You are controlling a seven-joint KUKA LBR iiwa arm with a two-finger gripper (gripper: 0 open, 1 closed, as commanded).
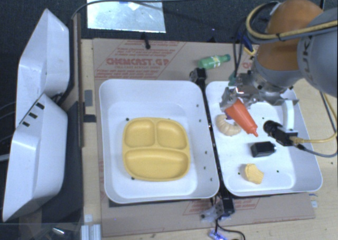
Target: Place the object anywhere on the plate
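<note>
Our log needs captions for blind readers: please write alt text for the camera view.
A grey robot arm's hand holds an orange carrot over the right bin, which also holds a croissant and cheese wedge. The left bin holds a yellow divided plate.

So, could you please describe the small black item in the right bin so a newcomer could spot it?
Start at the right white bin, the one without the yellow plate. Below the orange carrot-shaped toy and above the yellow chunk lies the black block: the bin's only dark, boxy loose item.
</note>
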